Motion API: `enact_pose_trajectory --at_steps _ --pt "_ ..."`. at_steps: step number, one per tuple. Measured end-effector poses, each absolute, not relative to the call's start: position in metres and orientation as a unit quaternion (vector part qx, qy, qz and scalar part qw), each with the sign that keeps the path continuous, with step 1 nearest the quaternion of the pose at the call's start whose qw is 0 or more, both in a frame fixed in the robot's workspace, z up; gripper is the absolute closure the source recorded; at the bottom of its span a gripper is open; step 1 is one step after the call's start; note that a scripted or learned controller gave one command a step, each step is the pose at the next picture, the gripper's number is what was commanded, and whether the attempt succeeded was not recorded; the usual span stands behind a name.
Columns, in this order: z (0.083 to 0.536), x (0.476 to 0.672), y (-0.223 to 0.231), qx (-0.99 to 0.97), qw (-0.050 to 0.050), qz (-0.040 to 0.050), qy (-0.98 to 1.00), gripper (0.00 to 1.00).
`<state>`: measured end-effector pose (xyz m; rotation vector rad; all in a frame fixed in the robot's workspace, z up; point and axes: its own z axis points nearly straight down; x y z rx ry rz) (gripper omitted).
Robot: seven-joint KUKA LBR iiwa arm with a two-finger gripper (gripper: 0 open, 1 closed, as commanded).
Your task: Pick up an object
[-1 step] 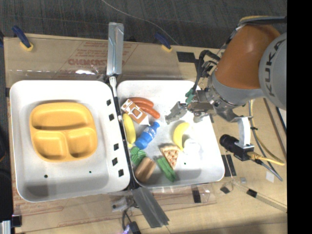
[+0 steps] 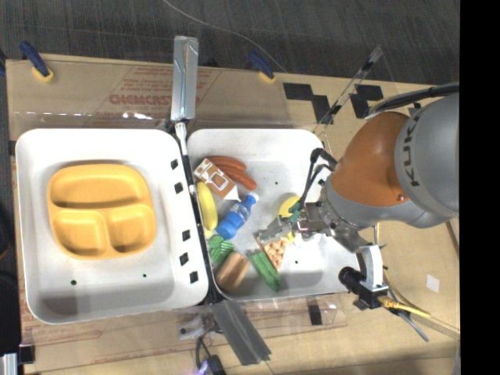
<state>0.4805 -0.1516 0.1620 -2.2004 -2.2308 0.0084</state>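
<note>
The arm point(image 2: 398, 170) leans in from the right over the right bin point(image 2: 258, 143), its orange band bulking above the wrist. The gripper point(image 2: 283, 226) hangs low in that bin, just above a waffle-patterned piece point(image 2: 274, 250) and beside a small yellow-green toy point(image 2: 290, 205). The metal fingers point(image 2: 273, 230) point left toward the middle of the bin, but from here I cannot tell whether they are spread or closed, and nothing plainly sits between them.

The toys lie mostly along the bin's left side. A red sausage point(image 2: 234, 170) lies near the top, with a small brown and white box point(image 2: 215, 180) touching it just below. A banana point(image 2: 206, 206) runs down along the divider, and a blue bottle point(image 2: 235, 216) lies tilted just beside it. Lower down, a green ridged piece point(image 2: 220, 250) rests against a brown cylinder point(image 2: 232, 270), and a green stick point(image 2: 266, 270) lies slanted near the waffle piece.

The left bin point(image 2: 31, 209) holds a yellow tray point(image 2: 100, 208) with three compartments, sitting flat, well apart from the gripper.
</note>
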Motion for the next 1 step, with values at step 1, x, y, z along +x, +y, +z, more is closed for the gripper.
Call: enact_pose_trajectory --at_steps 1 --pt "0.0928 0.548 -0.1986 -0.7 -0.001 -0.0002 -0.714 0.0"
